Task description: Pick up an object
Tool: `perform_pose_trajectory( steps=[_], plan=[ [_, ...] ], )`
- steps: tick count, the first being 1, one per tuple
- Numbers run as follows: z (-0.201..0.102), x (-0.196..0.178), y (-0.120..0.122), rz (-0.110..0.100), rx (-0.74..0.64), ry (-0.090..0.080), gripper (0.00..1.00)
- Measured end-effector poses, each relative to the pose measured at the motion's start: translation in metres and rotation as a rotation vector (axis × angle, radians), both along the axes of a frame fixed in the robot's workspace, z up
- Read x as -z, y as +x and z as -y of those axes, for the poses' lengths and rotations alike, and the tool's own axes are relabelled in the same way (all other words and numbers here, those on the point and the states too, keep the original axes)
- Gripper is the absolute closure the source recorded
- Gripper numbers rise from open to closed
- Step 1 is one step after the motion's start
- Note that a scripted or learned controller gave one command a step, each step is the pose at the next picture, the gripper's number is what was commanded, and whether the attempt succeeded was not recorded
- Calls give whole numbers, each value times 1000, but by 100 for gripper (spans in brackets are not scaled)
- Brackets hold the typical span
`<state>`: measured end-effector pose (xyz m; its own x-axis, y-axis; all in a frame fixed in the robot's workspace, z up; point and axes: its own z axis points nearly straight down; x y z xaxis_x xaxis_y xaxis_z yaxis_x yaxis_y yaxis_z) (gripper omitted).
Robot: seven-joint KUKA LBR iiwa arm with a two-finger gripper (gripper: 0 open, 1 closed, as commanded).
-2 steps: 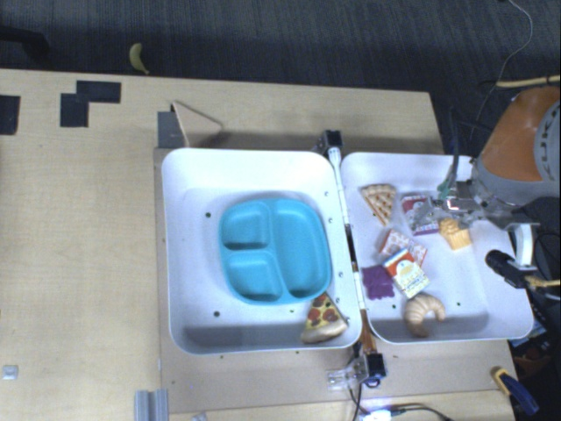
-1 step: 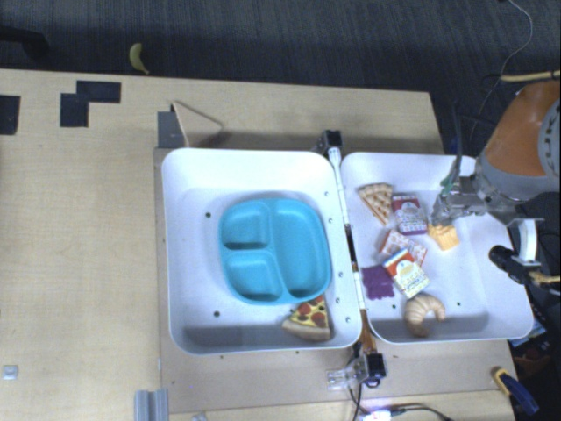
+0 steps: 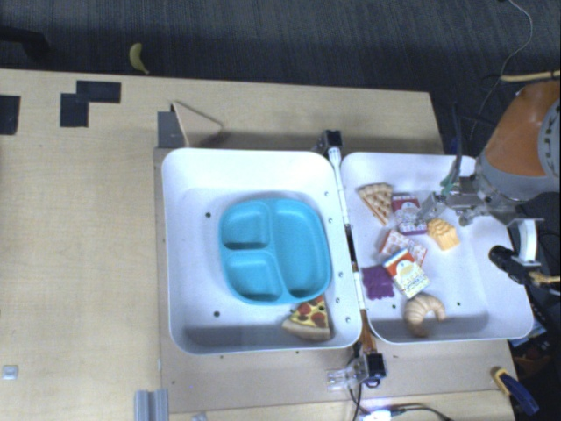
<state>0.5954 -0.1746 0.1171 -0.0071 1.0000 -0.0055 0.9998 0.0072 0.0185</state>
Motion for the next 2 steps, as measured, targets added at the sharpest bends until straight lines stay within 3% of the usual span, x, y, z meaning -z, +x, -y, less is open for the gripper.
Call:
perform_pose_trajectory(
  steps=[1,2],
  plan=[
    [-34,30,-37,-12,4,5,0],
    [-34,18,-34,-6,3,4,100]
  ],
)
